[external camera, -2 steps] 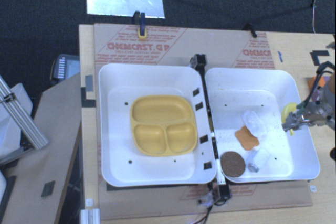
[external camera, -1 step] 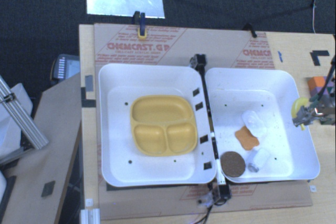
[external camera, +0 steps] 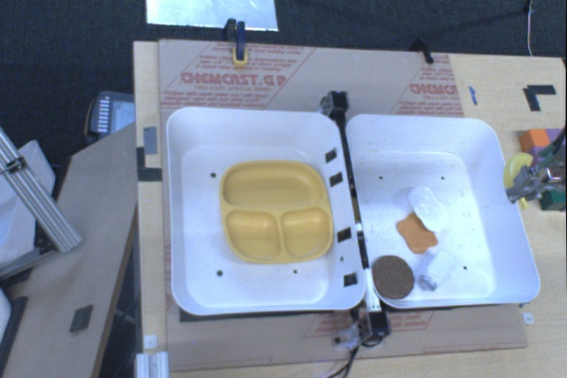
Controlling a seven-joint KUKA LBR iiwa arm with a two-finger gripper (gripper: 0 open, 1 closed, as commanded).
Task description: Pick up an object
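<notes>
Dark carpet surrounds the table (external camera: 496, 75), which carries two white bins so objects can be picked from one. In the left bin (external camera: 190, 146) lies a yellow divided plate (external camera: 270, 211). Candidates sit in the right bin (external camera: 483, 146): a brown disc (external camera: 392, 275), an orange piece (external camera: 415, 232) and pale, perhaps plastic, items (external camera: 429, 204). The gripper (external camera: 530, 179) waits at the right rim; whether it is spread or clenched I cannot tell.

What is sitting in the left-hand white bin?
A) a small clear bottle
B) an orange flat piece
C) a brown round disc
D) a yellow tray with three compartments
D: the yellow divided tray lies alone in the left bin, while the brown disc and the orange piece lie in the right bin.
</notes>
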